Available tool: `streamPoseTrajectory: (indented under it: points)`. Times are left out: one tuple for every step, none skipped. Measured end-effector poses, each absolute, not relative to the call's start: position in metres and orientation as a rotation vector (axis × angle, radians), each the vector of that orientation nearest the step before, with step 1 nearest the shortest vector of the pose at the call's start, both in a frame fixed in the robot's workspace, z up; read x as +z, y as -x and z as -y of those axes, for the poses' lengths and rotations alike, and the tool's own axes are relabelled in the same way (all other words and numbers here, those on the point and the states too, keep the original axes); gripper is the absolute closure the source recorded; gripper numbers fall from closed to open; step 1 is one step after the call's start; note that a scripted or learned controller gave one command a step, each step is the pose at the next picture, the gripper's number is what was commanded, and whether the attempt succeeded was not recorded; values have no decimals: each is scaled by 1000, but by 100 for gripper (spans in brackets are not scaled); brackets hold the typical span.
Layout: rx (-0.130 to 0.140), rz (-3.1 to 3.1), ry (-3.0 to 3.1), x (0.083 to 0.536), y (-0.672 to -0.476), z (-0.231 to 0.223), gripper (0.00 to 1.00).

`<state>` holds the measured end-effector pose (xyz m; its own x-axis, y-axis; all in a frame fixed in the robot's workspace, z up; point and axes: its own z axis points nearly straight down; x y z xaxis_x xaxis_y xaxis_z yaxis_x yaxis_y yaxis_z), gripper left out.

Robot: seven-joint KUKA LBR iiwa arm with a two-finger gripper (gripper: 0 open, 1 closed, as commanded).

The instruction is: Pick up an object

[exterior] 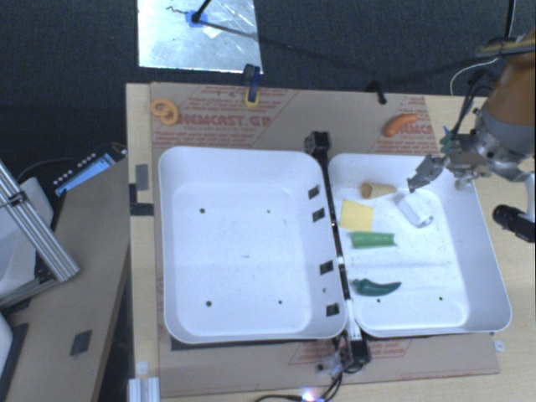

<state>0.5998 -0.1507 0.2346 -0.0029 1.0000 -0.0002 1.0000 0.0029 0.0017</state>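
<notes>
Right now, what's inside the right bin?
Inside the right bin: yellow block, green cylinder, dark green pepper, small tan piece, a whitish object. The gripper hangs over the far edge, covering part of the floor.

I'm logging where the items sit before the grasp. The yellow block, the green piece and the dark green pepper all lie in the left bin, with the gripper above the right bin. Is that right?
Not quite. The camera view shows the yellow block, the green piece and the dark green pepper in the right bin, not the left bin. The gripper is indeed above the right bin.
</notes>
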Motion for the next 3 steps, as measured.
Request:
streamPoseTrajectory:
  points:
    - [6,-2228,-2208,134,-672,116,0]
    - [4,-2219,-2204,88,-672,87,0]
    - [-26,-2197,-2224,99,-665,53,0]
